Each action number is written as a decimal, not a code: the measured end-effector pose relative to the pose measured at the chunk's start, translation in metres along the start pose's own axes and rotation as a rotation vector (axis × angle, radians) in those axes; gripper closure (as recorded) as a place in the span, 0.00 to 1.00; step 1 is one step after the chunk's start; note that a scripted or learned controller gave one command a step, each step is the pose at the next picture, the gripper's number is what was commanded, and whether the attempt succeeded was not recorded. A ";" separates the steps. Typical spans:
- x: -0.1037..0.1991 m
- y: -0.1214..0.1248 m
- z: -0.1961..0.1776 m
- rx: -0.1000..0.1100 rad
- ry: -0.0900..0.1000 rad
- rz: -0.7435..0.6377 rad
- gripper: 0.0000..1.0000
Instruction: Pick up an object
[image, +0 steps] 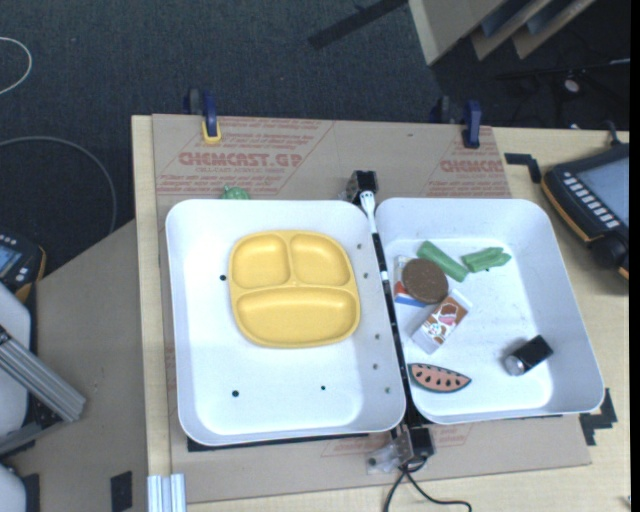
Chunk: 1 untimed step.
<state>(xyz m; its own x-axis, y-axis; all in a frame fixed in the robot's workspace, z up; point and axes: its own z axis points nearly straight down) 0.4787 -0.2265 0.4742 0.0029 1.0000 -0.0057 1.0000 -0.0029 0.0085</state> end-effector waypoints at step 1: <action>0.003 0.000 0.062 0.013 0.007 -0.002 1.00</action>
<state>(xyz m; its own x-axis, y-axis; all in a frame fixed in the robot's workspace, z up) 0.4793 -0.2236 0.4124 0.0010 1.0000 0.0012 1.0000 -0.0010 -0.0041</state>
